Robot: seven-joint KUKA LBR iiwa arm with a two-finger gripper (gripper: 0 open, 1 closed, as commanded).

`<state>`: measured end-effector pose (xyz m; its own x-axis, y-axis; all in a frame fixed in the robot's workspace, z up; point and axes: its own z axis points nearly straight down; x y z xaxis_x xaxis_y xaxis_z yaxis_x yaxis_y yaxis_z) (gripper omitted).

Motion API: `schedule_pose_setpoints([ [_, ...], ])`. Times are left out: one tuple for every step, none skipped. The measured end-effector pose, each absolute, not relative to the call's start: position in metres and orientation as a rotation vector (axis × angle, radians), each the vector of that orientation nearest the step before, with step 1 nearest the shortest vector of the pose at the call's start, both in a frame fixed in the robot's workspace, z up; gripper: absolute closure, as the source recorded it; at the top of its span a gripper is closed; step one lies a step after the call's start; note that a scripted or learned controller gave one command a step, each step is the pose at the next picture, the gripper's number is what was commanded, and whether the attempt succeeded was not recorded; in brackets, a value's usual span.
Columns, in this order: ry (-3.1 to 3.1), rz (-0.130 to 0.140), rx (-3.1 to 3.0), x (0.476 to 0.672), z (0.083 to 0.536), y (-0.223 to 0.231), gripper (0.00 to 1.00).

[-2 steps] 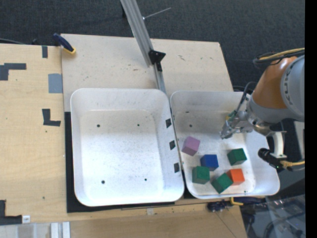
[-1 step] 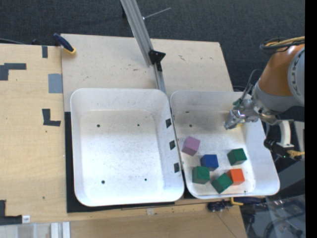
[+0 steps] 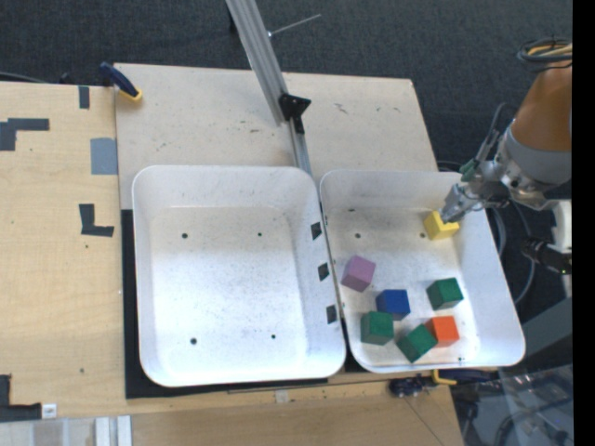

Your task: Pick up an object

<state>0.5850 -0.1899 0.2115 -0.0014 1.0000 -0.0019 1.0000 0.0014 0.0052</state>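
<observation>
A yellow block [image 3: 441,226] lies in the right bin [image 3: 390,189], near its far right wall. My gripper [image 3: 459,203] hangs just above and to the right of that block, its tip right at the block's upper corner. Nearer the front of the same bin sit a purple cube [image 3: 358,273], a blue cube [image 3: 393,302], an orange cube [image 3: 445,329] and three green cubes [image 3: 445,293], [image 3: 376,327], [image 3: 416,342].
The left bin [image 3: 223,179] stands beside the right one, sharing a raised middle rim. A slanted metal rail [image 3: 260,49] crosses the bench behind the bins. Cables hang off the bench's right side by the arm.
</observation>
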Motion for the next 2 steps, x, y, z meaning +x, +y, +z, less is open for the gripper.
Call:
schedule_pose_setpoints([
  [2.22, 0.003, 2.217, 0.581, 0.26, -0.197, 1.0],
  [2.221, 0.003, 2.217, 0.582, 0.3, -0.197, 1.0],
])
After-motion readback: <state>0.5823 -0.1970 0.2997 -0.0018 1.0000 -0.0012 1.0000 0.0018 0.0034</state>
